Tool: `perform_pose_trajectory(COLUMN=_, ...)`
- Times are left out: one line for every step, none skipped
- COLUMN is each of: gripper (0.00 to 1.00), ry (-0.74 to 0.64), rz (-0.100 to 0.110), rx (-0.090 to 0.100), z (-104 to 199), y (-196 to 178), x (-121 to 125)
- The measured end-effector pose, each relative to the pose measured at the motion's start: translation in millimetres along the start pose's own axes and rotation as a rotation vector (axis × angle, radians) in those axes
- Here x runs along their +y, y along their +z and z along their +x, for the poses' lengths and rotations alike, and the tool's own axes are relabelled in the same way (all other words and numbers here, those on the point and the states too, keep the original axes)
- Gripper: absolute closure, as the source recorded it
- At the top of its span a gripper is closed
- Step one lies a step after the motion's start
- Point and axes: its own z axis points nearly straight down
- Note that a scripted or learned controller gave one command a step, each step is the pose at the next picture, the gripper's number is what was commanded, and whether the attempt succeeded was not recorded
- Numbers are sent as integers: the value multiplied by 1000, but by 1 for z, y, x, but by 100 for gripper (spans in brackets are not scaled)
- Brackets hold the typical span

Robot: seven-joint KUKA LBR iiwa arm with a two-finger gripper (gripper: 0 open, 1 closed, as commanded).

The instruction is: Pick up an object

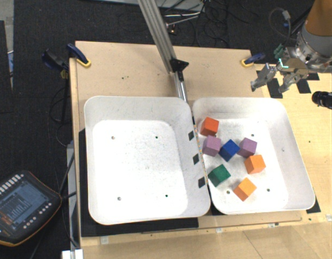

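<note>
Right now I am watching the grey arm's two-finger gripper (275,80) hanging above the bare bench, just beyond the far rim of the shallow white right-hand bin (295,169). Its dark fingers are standing apart with nothing between them, so I am reading this as a ready pose before a descent, parked clear of the cubes so the camera is getting a clean look at them.

Seven small cubes are lying inside that right-hand bin, clustered toward its near-left part: a red-orange cube (210,126) nearest the gripper, two purple cubes (211,145) (248,146) flanking a blue cube (229,150), a green cube (219,174) close to the bin's left wall, and two orange cubes (255,164) (244,189) toward its front. Several are touching, which I am judging will crowd the fingers; the red-orange one is sitting most apart.

Left of that bin, its twin white bin (101,144) is sitting edge to edge with it on the pale wooden bench (128,63), which is standing on dark flooring, with a teach pendant (20,206) lying far to the left.
</note>
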Motion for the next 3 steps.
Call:
perform_pose_trajectory(gripper=0, ry=-2, rz=-4, rx=-1, z=0, y=-3, x=1)
perform_pose_trajectory(gripper=0, ry=3, rz=2, rx=0, z=-5, y=59, x=-1)
perform_pose_trajectory(gripper=0, ry=-1, rz=-1, rx=-1, z=-3, y=102, x=1)
